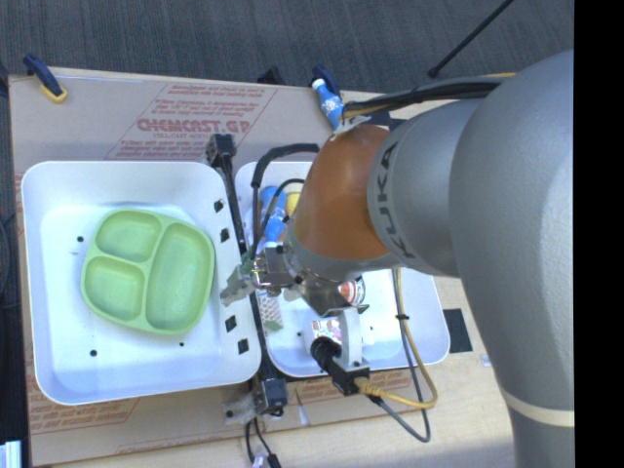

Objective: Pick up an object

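Arm (458,183): big and grey, bent low over the right bin (429,334), likely to reach things there.
Left bin (39,261): holds a green plate (148,271).
Gripper (255,283): at the right bin's left edge; cannot tell its state.
Objects: mostly hidden under the arm.

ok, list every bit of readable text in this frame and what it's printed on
"CHEMCAST GP": large red print on the brown board behind the bins.
Smaller red lines above and below it: too blurred to read.
"KUKA": partly seen, dark letters on the grey arm, below the orange band.
Green divided plate, white bins: no text seen.
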